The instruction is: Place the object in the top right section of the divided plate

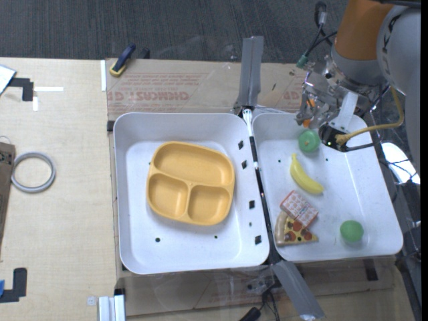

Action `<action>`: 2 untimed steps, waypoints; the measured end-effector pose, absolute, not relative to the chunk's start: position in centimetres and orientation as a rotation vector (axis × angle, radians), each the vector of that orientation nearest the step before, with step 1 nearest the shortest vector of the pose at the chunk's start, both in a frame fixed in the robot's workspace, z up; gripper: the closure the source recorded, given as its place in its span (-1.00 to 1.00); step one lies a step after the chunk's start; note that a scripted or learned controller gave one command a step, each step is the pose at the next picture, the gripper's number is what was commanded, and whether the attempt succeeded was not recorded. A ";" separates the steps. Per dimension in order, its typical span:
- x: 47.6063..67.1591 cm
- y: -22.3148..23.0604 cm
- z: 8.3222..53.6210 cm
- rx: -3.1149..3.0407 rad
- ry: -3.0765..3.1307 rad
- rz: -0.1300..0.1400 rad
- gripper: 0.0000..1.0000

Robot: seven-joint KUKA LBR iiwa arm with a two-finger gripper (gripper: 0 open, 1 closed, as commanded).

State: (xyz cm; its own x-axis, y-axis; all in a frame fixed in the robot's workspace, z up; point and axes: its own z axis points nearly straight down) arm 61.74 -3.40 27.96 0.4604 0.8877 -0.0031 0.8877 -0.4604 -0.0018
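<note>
From the overhead camera, the hand (pixel 319 116) hangs at the back of the right bin (pixel 374 199), just above a green apple (pixel 308 141); whether it grips the apple I cannot tell. A loose hold could drop the apple short of the yellow divided plate (pixel 191 182) in the left bin (pixel 127 199) (the bin walls lie between). Banana (pixel 306 176), pizza slice (pixel 294 231), carton (pixel 299 208) and green ball (pixel 351 231) sit nearby.
</note>
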 end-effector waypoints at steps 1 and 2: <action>62.7 4.0 43.0 2.858 1.303 -0.007 1.00; 58.1 13.7 37.2 2.942 1.100 -0.012 1.00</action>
State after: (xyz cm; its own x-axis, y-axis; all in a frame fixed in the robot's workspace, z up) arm 58.12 13.68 37.23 0.7548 0.6560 -0.0076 0.6560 -0.7548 -0.0023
